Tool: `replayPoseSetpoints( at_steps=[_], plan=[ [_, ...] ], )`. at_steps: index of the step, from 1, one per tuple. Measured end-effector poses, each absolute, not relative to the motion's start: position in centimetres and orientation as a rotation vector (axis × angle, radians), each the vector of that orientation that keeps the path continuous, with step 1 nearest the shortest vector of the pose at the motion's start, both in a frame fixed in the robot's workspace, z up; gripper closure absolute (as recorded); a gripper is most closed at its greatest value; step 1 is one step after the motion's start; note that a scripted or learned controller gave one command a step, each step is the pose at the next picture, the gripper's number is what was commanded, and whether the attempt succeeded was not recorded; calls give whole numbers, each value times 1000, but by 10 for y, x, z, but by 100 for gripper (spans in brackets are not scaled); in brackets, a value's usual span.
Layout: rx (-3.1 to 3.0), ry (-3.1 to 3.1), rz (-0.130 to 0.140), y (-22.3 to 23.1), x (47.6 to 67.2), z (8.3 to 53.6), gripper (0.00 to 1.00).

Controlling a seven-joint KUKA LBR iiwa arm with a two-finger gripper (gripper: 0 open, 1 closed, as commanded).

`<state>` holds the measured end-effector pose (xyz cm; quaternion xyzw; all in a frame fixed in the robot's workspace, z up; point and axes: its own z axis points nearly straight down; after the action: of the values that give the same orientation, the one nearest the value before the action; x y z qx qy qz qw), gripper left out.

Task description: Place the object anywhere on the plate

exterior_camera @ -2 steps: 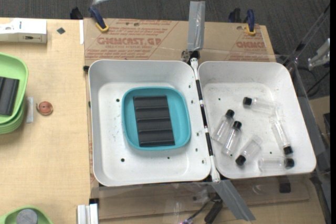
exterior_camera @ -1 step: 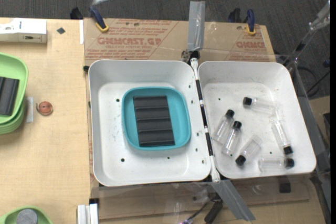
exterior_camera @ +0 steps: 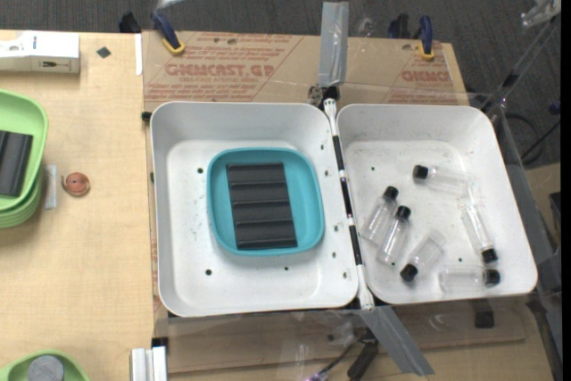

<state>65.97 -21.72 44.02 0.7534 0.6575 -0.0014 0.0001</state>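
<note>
A teal plate (exterior_camera: pixel 308 201) lies in the left white bin (exterior_camera: pixel 178 219), and a black ribbed block (exterior_camera: pixel 260 205) rests on it. In the right white bin (exterior_camera: pixel 500 165) lie several clear vials with black caps: one near the back (exterior_camera: pixel 439 179), two side by side in the middle (exterior_camera: pixel 384 218), one at the front (exterior_camera: pixel 421 259), and two along the right side (exterior_camera: pixel 476 230).
A cardboard sheet (exterior_camera: pixel 232 67) lies behind the bins, held by clamps. Left of the bins is a wooden table with a green dish (exterior_camera: pixel 27 129), a small round red piece (exterior_camera: pixel 77 184) and a white box (exterior_camera: pixel 40 53). A metal frame (exterior_camera: pixel 535 22) stands at the right.
</note>
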Motion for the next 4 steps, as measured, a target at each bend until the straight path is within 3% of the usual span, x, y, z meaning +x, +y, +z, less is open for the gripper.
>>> replayPoseSetpoints(
  at_steps=[4],
  plan=[
    [2368, 2065, -4, -217, 660, 440, 0]
  ],
)
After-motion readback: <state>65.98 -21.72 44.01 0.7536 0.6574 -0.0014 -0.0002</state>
